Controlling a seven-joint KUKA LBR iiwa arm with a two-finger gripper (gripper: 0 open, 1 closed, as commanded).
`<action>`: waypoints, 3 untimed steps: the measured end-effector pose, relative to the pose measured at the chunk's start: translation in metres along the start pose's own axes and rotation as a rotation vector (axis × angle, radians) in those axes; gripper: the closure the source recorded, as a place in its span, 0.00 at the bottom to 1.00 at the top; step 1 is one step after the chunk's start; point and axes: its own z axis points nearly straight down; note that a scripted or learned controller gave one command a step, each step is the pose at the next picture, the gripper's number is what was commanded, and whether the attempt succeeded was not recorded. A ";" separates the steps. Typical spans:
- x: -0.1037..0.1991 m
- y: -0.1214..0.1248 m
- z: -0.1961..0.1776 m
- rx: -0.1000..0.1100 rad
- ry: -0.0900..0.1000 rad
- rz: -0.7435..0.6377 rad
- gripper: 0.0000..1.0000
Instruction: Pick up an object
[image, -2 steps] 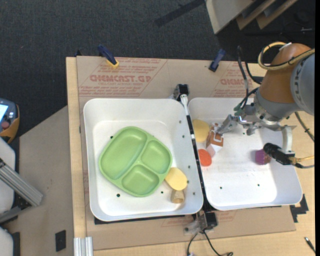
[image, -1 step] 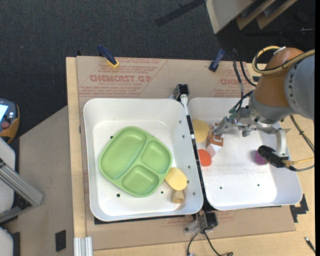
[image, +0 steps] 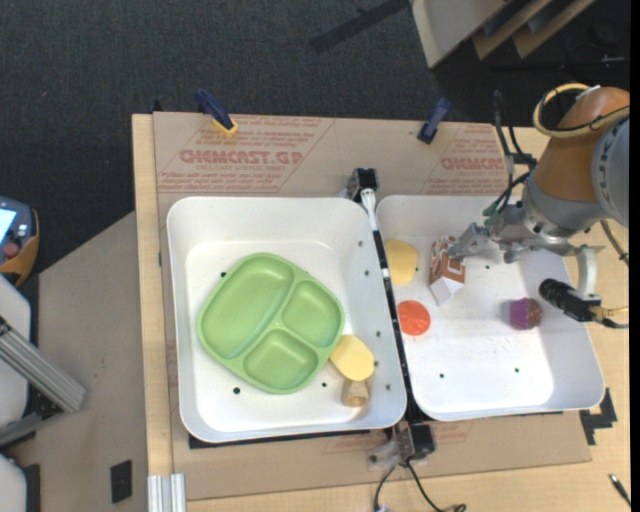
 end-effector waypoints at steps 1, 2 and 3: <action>-0.037 -0.007 0.005 0.006 -0.014 0.003 0.00; -0.046 -0.089 0.011 0.027 0.006 0.001 0.00; -0.031 -0.133 0.011 0.029 -0.001 0.003 0.00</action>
